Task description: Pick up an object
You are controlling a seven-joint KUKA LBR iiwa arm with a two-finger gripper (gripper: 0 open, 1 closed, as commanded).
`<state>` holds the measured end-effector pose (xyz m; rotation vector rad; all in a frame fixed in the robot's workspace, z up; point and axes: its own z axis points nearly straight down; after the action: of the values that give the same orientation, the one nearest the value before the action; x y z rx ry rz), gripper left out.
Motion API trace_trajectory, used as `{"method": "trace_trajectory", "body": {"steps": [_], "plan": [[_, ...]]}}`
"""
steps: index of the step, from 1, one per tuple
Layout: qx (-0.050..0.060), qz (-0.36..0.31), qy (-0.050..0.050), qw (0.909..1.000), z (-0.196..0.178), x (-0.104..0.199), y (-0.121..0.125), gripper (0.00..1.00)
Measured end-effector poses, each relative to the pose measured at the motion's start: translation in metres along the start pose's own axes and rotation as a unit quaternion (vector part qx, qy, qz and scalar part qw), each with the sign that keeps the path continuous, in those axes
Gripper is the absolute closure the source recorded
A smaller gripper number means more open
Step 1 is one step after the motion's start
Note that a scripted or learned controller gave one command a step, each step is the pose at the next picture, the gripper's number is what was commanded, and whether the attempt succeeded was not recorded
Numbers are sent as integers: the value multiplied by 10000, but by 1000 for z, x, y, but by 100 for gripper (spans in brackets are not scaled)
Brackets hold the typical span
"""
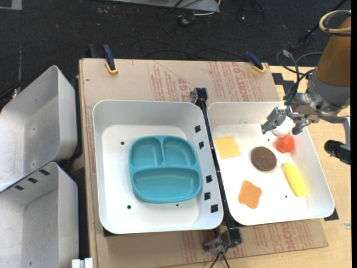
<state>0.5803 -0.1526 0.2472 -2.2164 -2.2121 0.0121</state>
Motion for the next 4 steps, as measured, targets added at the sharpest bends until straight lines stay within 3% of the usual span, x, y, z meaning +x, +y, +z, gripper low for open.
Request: {"method": "trace_trajectory", "body": {"steps": [1,2,4], "plan": [[-61,-15,-9,10000,-7,1,2,0],[-33,-1,-4,10000,57,-1,1,0],[-79,-6,-21,10000,153,-3,9,0]]}}
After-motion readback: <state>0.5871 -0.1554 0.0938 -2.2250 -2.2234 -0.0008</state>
